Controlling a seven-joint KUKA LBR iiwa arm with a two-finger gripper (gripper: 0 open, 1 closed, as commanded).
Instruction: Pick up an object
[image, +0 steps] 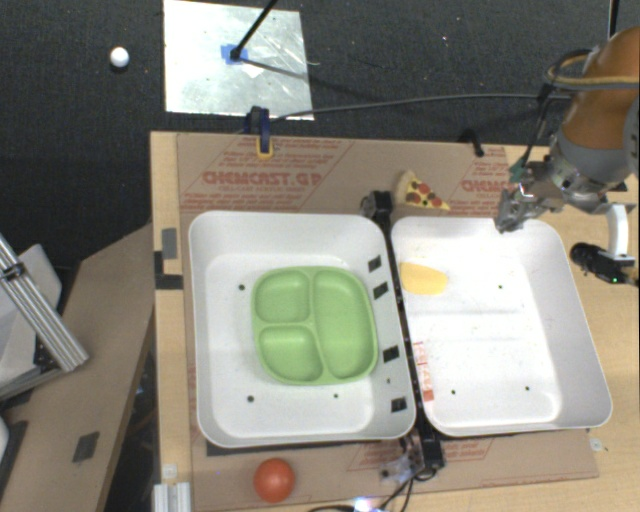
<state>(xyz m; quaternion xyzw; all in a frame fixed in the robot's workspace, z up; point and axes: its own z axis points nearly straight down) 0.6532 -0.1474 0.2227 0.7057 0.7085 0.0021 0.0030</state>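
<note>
The gripper (510, 213) hangs over the far right corner of the right bin (560, 340), too small and blurred to tell its state. The arm (600, 110) is cut off by the right edge. A yellow object (424, 279) lies in that bin's far left part (well apart from the gripper). The left bin (215, 300) holds a green divided tray (314, 324). A pizza-slice toy (422, 193) lies beyond the bins, and a red ball (274, 479) sits on the near side.

A: Is it bright?
B: Yes. The two white bins (300, 235) look very bright, almost glowing. The black floor stays dark.
A: Any shine?
B: The silver sheet (238, 62) at the top gleams.
A: Shadows?
B: Soft ones, under the bin rims.
A: Is it sharp?
B: A bit fuzzy and grainy everywhere.
</note>
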